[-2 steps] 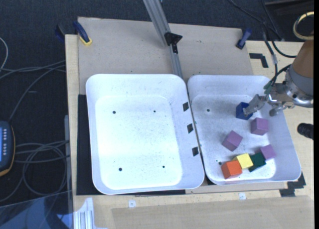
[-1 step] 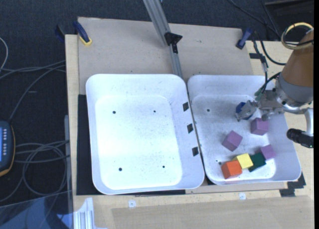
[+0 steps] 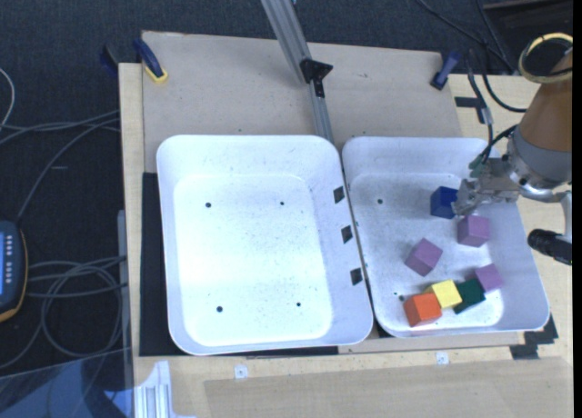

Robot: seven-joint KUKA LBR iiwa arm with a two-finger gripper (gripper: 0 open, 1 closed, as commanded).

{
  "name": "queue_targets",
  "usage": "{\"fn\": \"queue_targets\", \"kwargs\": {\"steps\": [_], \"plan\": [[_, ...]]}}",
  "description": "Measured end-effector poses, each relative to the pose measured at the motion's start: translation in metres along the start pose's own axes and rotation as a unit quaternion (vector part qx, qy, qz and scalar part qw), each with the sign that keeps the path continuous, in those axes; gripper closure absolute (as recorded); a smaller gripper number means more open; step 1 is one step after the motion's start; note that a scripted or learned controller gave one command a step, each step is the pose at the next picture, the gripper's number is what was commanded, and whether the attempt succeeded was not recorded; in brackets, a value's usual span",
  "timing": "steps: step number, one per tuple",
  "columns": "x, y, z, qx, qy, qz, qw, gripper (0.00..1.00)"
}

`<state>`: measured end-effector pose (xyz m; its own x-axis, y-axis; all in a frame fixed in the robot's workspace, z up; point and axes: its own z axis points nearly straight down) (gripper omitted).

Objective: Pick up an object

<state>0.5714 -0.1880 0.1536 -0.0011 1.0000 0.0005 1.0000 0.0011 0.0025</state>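
My gripper [image 3: 473, 200] hangs low over the upper right part of the right bin [image 3: 382, 225], reaching in from the right. A blue block [image 3: 442, 202] lies just left of it, touching or nearly touching. A purple block [image 3: 473, 230] sits directly below the gripper tip in the view. Another purple block [image 3: 423, 256] lies nearer the bin's middle. A small purple block [image 3: 488, 276] rests toward the front right. Along the front wall an orange block [image 3: 422, 308], a yellow block [image 3: 446, 294] and a green block [image 3: 470, 293] sit in a row.
The left bin [image 3: 182, 225] lies beside the right one, joined by black clips [image 3: 346, 233]. A slanted metal rail [image 3: 291, 34] crosses the bench at the back. Blue clamps [image 3: 150, 60] hold the board's corners. Cables run over the floor to the left.
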Motion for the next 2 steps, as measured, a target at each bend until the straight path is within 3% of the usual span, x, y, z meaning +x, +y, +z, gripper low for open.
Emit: {"fn": "queue_targets", "kwargs": {"steps": [1,2], "plan": [[0.002,0.007,-0.064,-0.003,-0.002,0.000,1.0000,1.00],[0.000,-0.002,-0.118,-0.003,-0.002,0.000,1.0000,1.00]]}}
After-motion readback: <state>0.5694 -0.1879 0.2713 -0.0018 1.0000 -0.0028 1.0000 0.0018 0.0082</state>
